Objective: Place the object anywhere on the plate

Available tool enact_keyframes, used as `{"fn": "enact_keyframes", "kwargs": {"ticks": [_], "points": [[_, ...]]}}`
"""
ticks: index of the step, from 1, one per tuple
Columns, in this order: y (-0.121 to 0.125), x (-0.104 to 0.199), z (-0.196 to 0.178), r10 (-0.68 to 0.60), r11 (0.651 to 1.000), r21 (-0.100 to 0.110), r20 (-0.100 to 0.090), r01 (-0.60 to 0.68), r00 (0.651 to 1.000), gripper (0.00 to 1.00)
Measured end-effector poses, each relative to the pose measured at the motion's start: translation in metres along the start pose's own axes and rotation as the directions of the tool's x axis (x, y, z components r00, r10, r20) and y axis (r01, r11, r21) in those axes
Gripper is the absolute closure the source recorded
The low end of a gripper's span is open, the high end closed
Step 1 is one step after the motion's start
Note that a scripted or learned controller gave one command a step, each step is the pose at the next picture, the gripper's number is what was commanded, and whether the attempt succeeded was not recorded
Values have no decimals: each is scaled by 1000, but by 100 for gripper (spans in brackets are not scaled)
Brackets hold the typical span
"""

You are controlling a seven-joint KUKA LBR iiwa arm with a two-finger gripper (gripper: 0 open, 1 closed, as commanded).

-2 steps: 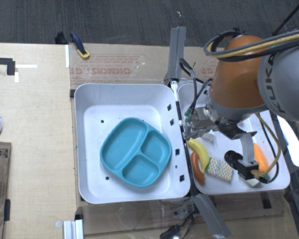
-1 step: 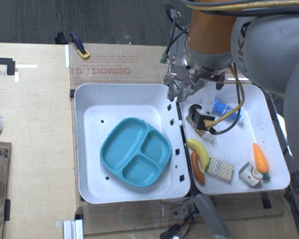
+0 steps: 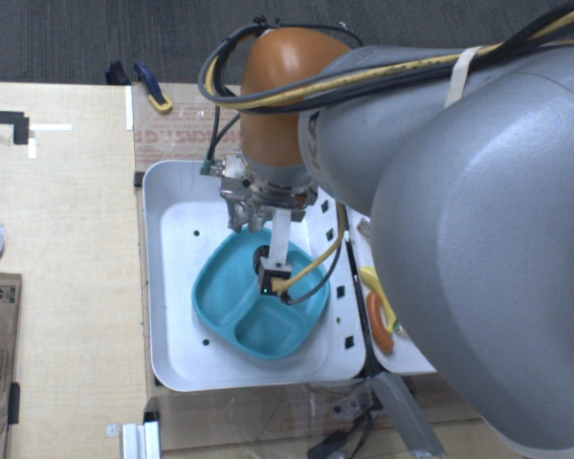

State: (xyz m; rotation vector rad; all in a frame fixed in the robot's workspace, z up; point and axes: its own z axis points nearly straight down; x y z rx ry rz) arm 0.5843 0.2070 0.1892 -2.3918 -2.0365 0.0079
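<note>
Here arm (image 3: 440, 161) bent down, claw (image 3: 253, 218) over blue plate (image 3: 258, 328).

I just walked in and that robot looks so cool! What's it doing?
A grey robot arm reaches in from the right, and its tool hangs over a blue divided plate lying in the left white bin. Whether the tool holds anything can't be told from here. An orange thing lies in the right bin, partly hidden by the arm.
</note>
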Motion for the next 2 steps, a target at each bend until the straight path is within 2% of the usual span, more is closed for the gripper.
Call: {"fn": "enact_keyframes", "kwargs": {"ticks": [1, 2], "points": [[-5, -172, -70, 243, 970, -1, 0, -243, 970, 100], [52, -240, 0, 500, 866, 2, 0, -500, 866, 100]]}}
